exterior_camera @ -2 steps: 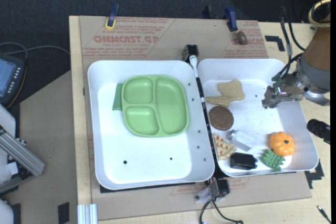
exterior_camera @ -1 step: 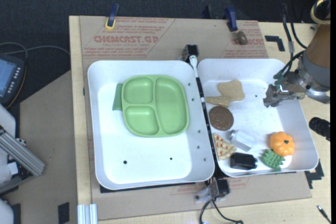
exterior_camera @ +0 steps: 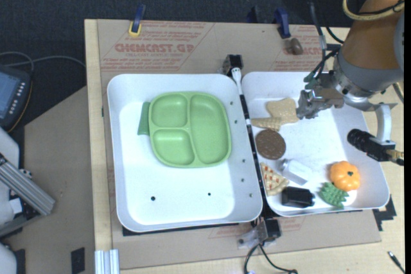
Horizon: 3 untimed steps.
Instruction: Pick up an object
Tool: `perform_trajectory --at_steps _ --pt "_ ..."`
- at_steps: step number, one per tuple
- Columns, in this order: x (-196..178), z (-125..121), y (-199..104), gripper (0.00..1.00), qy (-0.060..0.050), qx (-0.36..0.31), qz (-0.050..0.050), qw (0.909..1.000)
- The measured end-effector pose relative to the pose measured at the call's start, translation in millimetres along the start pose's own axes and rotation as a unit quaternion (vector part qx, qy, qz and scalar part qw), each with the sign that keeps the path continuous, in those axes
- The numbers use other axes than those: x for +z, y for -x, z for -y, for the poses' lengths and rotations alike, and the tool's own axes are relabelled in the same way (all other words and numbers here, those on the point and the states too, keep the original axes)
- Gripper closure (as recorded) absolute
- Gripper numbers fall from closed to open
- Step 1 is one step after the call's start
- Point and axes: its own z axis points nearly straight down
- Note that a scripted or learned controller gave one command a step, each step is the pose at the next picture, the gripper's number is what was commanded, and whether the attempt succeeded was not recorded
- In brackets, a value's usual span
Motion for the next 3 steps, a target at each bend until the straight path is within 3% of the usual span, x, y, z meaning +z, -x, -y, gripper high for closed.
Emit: perform_trajectory --at_steps 2,3 --pt "-10.6 -62.0 -93.1 1.0 0.001 0.0 0.0 1.0" --pt "-4.3 -80.0 -118.3 1.0 0.0 0.002 0.001 1.0"
